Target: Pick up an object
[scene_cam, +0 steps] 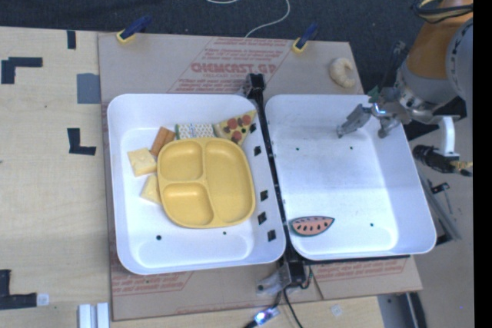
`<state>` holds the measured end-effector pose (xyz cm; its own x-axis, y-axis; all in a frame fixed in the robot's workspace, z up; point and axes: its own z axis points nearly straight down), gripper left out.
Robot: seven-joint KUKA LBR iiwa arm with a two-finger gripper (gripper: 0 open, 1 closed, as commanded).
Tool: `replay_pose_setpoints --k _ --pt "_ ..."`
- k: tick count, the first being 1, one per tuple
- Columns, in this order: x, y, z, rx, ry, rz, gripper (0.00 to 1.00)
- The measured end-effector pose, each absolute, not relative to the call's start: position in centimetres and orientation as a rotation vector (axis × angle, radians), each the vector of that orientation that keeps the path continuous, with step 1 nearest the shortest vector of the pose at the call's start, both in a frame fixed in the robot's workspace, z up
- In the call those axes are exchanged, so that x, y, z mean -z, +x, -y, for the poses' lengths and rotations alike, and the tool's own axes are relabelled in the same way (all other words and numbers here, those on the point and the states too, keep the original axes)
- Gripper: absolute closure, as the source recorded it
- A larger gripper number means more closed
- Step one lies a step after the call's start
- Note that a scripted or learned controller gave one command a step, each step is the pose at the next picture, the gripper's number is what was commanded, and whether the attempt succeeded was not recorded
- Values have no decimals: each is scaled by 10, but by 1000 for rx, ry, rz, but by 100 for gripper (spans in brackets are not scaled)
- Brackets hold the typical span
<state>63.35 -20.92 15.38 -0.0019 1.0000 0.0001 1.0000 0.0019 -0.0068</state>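
Apparently poised to choose a target, the gripper hangs spread open and empty over the right bin, well apart from the watermelon slice at that bin's near edge.

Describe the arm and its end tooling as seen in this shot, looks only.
The grey KUKA arm has rounded metallic-grey housing with an orange band at its top. Below it sits a darker grey wrist block carrying the two-finger metal gripper, thin and silver-grey. A white cable loops beside the wrist, near a black fitting.
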Motion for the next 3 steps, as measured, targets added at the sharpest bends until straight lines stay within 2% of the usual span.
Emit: replay_pose_setpoints --k 1,2,3 --pt "-95 624 204 -6 -2216 2221 0" --pt "-84 624 203 -4 -2218 2226 0" --pt "-96 625 203 -3 -2219 2229 100"
